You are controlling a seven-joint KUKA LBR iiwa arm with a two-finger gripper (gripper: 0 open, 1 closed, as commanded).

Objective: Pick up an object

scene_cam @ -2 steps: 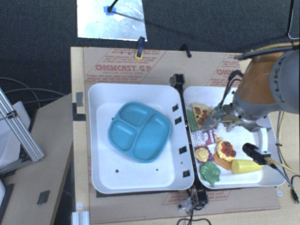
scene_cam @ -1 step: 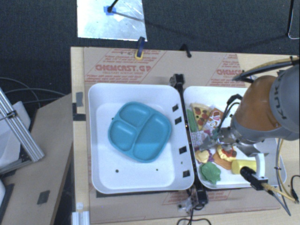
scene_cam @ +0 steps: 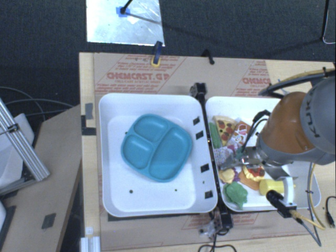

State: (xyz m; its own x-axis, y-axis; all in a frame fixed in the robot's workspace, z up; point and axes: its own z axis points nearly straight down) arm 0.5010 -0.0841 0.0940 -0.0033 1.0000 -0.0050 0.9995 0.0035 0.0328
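**Camera view: arm low over the crowded right bin, left bin roomy**

Camera view looks down on the cardboard-topped bench (scene_cam: pixel 220 72), printed with red lettering, its far edge meeting dark carpet; a shiny foil sheet (scene_cam: pixel 124 13) lies on the floor beyond it. The left bin (scene_cam: pixel 115 156) is the widest open ground; a blue divided plate (scene_cam: pixel 156 146) sits near its middle, apart from all four walls, with bare white floor around it, most of it along the near edge and the left side. The right bin (scene_cam: pixel 212 106) shares a black-clipped rim with the left bin; much of it is covered by the arm (scene_cam: pixel 294 122), grey with its orange band, reaching in from the right and leaving little free room above the toys. The toys crowd the bin's left half; a pizza slice toy (scene_cam: pixel 227 127) lies near the far wall, just beside the shared rim; a green toy (scene_cam: pixel 236 193) sits at the near wall; a yellow block (scene_cam: pixel 271 185) lies beside it to the right, near a red-and-orange piece (scene_cam: pixel 254 173). The gripper (scene_cam: pixel 242 160) sits low among these toys, touching or nearly touching the pile; whether it is spread or closed I cannot tell, and no toy is seen clamped in it.
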